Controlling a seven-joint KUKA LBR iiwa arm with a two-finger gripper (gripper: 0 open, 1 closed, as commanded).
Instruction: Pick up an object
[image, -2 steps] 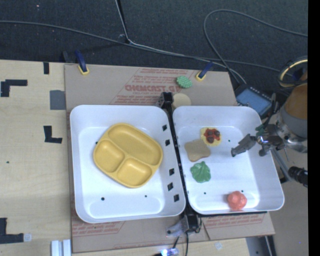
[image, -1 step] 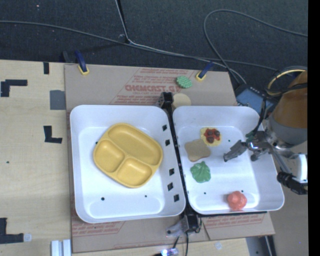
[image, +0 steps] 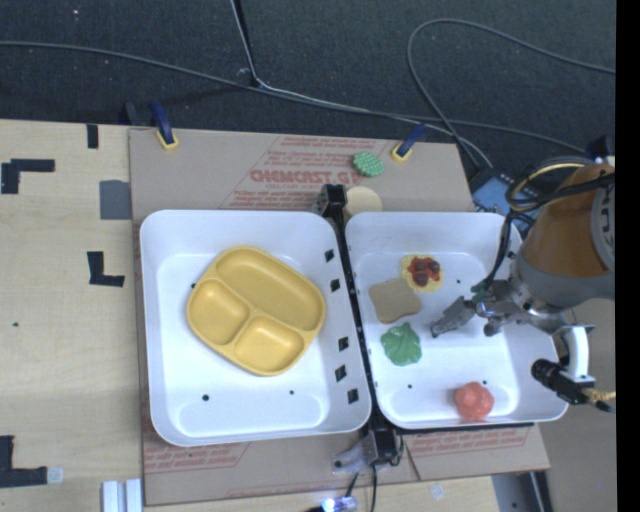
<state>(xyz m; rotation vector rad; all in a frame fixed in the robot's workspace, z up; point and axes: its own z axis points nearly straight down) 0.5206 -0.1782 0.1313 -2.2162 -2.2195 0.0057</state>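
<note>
- The gripper (image: 447, 322) hangs low over the right bin (image: 520, 400); whether it is open or closed, I cannot tell.
- Just beside it lie a green lump (image: 401, 344), a tan slab (image: 394, 298) and a small pizza (image: 422, 271).
- A red ball (image: 474, 400) sits near the front wall.
- A yellow divided tray (image: 256, 310) rests in the left bin (image: 160, 300).

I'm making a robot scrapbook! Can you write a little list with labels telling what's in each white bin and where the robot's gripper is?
left bin: one yellow divided plate, lying flat
right bin: four small items
item nearest the back: small yellow piece with red topping
item beside it: tan flat piece, nearer the divider
item in the middle: green leafy piece
item at the front: red-orange lump
gripper: over the right bin, right of the green piece, with nothing seen in it
outside the bins: green round thing on the cardboard
</note>
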